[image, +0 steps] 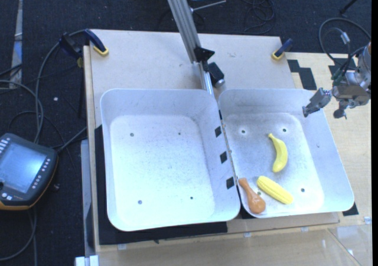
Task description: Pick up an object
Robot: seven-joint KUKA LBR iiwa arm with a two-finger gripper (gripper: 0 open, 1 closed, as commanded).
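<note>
We are hovering our gripper point(328, 104), fingers spread and empty, over the right bin's point(331, 158) far-right rim. The banana point(279, 153) is lying down-left, lengthwise toward us.

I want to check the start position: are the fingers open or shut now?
Open. The gripper hangs above the right bin's far right rim, its two dark fingers spread apart with nothing between them.
</note>
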